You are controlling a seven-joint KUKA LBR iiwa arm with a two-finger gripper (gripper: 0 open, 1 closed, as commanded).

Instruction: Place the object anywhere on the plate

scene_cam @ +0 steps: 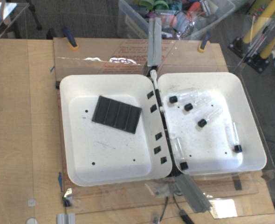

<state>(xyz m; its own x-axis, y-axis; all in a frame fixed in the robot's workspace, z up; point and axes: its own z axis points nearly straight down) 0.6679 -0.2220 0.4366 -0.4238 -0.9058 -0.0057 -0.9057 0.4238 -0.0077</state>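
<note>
A black ribbed rectangular plate [116,114] lies flat in the left bin [77,167], slightly rotated, towards its upper middle. Several clear tubes with black caps lie scattered in the right bin [249,160]. One tube [186,96] lies near the bin's top left, and another [211,114] lies at its centre. A third tube [232,134] lies at the right, with its cap pointing to the front. A further tube [178,149] rests along the left wall by the divider.
A row of small black clips [157,135] runs along the seam between the bins. Behind the bins stands a clear storage box [175,6] full of coloured items. Orange clamps [71,42] hold the board at the back, and bare wooden bench lies to the left.
</note>
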